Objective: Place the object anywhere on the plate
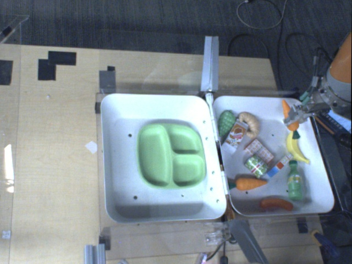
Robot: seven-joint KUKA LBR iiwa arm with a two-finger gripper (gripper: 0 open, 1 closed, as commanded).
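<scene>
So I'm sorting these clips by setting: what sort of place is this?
Most likely a robotics lab bench, not a kitchen. Two white bins sit on a wooden bench; one holds a green plate, the other toy food such as a banana. Loose cables trail behind.

I can't read any text: the printing on the small packets (258, 150) and can (256, 166) right of the green plate (169, 154) is too blurred.
</scene>
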